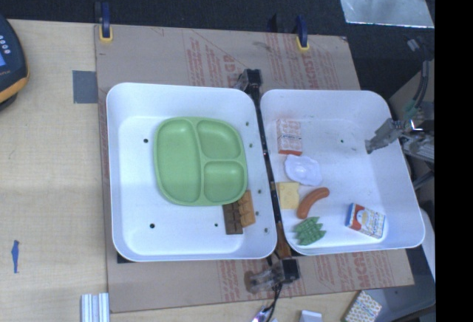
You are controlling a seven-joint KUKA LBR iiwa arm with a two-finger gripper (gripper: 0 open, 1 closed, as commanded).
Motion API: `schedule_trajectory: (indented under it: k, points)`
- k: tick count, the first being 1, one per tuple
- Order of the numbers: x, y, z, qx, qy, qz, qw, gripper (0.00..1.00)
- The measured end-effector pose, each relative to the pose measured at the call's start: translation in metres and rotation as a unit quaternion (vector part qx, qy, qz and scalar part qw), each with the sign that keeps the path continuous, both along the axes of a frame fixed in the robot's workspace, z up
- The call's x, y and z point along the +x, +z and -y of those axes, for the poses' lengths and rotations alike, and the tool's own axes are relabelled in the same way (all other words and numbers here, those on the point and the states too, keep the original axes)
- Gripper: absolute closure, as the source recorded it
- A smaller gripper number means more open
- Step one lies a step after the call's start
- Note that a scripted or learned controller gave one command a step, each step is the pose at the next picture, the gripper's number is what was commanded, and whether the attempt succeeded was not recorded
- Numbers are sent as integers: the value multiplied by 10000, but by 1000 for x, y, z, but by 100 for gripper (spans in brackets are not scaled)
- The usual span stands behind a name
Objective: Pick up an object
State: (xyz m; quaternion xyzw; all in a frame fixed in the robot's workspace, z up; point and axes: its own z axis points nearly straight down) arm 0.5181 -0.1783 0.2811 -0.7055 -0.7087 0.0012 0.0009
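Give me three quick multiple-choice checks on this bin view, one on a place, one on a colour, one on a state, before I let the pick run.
1. Where does the green divided plate lie?
A. left bin
B. right bin
C. on the cardboard

2. What colour is the sausage?
A. blue
B. reddish-orange
C. white

3. How does the small carton stand with the gripper?
A. clamped in it
B. lifted above the bin
C. lying apart from it on the bin floor

Answers: 1 A, the plate sits inside the left bin. 2 B, it reads reddish-orange against the white right bin. 3 C, the carton lies near the bin's near corner, the gripper is at the far right rim.
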Motion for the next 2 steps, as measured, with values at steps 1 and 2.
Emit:
schedule_trajectory:
  k: [1, 2]
  points:
    - [4, -72, -80, 20, 41, -36, 10000, 0]
    - [-32, -191, -78, 23, 0, -80, 10000, 0]
